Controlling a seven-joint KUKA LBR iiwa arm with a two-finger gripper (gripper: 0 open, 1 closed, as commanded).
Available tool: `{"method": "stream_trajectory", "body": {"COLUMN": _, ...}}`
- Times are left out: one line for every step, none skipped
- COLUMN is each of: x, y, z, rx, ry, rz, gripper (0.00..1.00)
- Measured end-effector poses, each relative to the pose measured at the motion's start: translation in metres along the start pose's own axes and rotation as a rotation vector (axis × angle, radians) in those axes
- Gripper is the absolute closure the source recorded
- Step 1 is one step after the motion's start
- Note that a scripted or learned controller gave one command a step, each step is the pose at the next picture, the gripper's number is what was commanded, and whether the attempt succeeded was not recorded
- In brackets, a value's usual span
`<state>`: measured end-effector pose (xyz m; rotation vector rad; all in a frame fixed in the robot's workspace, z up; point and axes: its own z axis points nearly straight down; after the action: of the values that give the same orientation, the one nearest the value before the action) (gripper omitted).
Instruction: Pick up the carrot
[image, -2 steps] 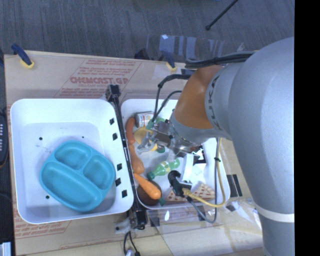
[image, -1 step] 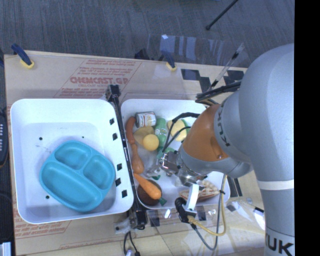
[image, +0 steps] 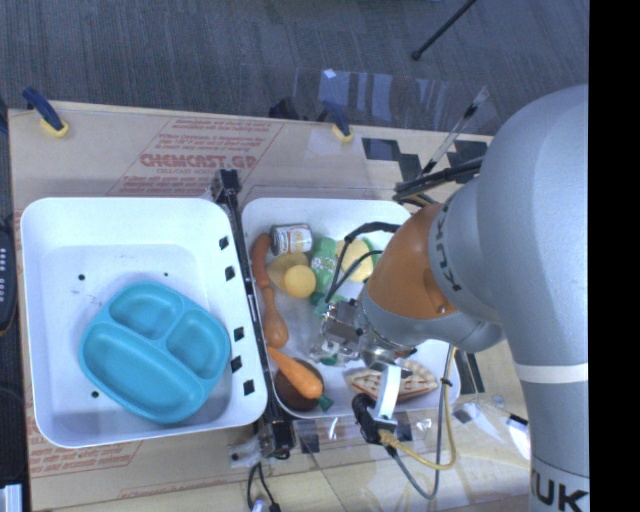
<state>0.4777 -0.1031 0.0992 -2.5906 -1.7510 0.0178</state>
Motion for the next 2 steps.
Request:
{"method": "stream_trajectory", "body": {"x": 0.0, "y": 0.0, "z": 0.0, "rx": 0.0, "ry": -0.001, "rz": -0.003, "gripper": 0.0}}
{"method": "stream_trajectory", "body": {"x": 0.0037, "y": -0.0033, "z": 0.008, "rx": -0.005, "ry": 0.004, "rz": 0.14, "gripper": 0.0}}
